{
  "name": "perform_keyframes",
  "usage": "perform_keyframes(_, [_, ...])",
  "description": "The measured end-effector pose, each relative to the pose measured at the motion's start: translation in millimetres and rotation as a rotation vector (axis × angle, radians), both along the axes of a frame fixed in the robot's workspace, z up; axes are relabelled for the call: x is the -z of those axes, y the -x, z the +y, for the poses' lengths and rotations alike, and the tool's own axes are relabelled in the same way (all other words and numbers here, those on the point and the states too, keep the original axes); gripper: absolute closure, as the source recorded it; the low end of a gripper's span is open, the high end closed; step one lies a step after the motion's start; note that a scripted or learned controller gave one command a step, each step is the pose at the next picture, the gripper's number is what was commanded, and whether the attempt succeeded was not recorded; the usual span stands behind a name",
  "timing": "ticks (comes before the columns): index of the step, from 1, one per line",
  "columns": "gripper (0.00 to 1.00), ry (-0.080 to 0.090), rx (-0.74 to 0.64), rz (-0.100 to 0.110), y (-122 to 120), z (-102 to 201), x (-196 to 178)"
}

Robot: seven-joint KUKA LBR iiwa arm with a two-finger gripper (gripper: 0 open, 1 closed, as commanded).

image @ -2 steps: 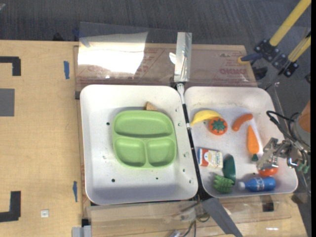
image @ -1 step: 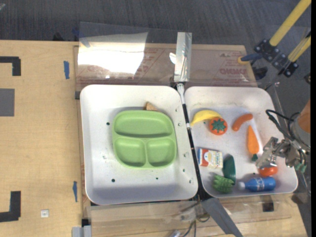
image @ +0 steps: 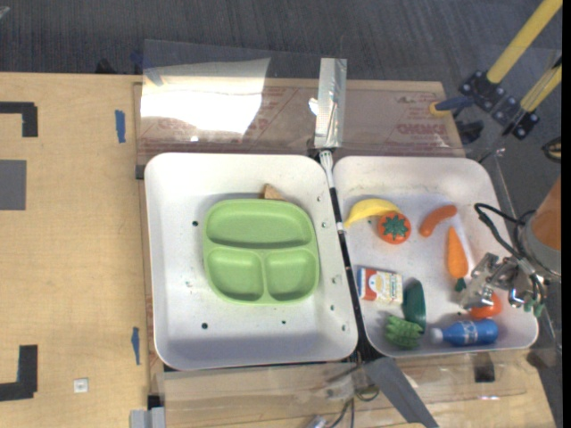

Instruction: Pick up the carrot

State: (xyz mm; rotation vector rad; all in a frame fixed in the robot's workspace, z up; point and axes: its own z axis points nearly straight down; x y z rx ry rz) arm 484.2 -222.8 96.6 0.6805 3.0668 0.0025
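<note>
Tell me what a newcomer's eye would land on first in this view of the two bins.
First comes the big green divided plate, sitting in the middle of the left bin. Next is the bright clutter in the right bin: a yellow banana and a tomato near its top left, and the orange carrot towards its right. Just below the carrot, the gripper hangs over the bin's right side.

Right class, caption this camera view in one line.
Gripper hovers by the carrot in the right bin; green plate sits left.

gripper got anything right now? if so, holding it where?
Cannot tell. The gripper sits in the right bin at the lower end of the carrot, over something orange-red, but no clear hold shows.
</note>
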Motion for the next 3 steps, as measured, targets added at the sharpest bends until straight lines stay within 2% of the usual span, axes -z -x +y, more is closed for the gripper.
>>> perform_keyframes(1, [1.0,0.002,0.289,-0.006,-13,30,-41])
perform_keyframes(2, [1.0,0.002,0.445,-0.011,-39,8,6])
perform_keyframes(3, [1.0,-0.001,0.525,-0.011,-43,72,-95])
